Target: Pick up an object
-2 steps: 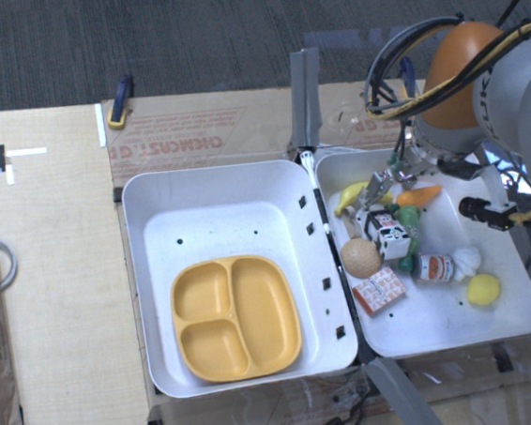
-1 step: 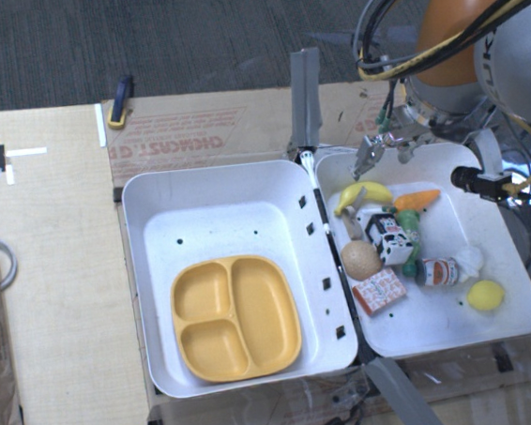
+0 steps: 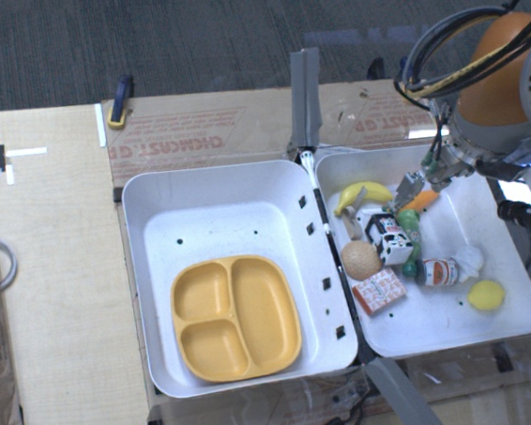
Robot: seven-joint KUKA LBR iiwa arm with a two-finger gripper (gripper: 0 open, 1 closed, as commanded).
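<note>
Two shallow white bins side by side on the bench: left bin (image 3: pixel 149 266) bearing a yellow three-compartment plate (image 3: pixel 236 317) toward its near side, right bin (image 3: pixel 517 312) crowded with small things. Reaching in from the right, a grey arm (image 3: pixel 493 89) with an orange band, black and yellow cables looping over it. Gripper (image 3: pixel 417 186) low over the far part of the right bin, just above an orange carrot (image 3: pixel 422 201); cannot tell how far apart the jaws stand, nor whether anything sits between them. Carrot lying aslant, long axis running from upper right down to lower left, green leafy end (image 3: pixel 407 223) pointing toward the bin's middle. Just to its left, a yellow banana (image 3: pixel 360 193), curved, long axis roughly left to right along the far wall. Nearer, a black-and-white cow-patterned carton (image 3: pixel 393 239), a tan round ball (image 3: pixel 361 259) touching it on the left, a red-and-white box (image 3: pixel 380 292) tilted beside the divider. To the right of these, a small bottle (image 3: pixel 438 273) on its side, long axis left to right, and a yellow lemon (image 3: pixel 486 296) near the front right corner, apart from the rest.
</note>
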